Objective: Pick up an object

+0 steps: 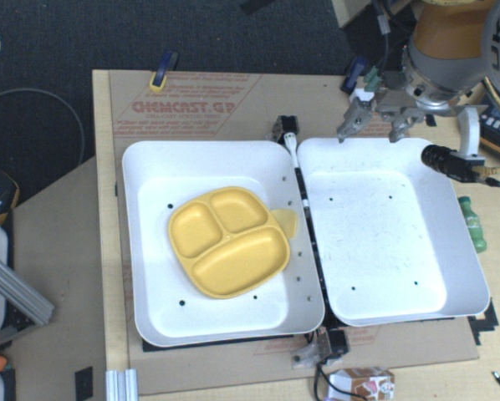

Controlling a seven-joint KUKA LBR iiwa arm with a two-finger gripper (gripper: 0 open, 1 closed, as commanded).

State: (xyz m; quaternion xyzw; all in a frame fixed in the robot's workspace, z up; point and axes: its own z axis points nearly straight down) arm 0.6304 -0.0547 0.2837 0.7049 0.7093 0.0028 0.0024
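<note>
The two shallow white plastic bins (150, 174) sit side by side on the table. A yellow three-compartment plastic plate (229, 241) lies flat in the left bin, long axis tilted from lower left to upper right. The claw (374, 129) hangs spread and empty above the right bin's far rim. The wide, low plate could slip from a pinch.

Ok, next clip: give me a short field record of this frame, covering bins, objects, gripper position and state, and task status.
left bin: holds a yellow divided plate with three compartments, lying flat
right bin: white, speckled floor
gripper: above the right bin's far rim, fingers apart, nothing between them
arm: grey with orange band, at upper right
task status: plate not yet picked up
</note>
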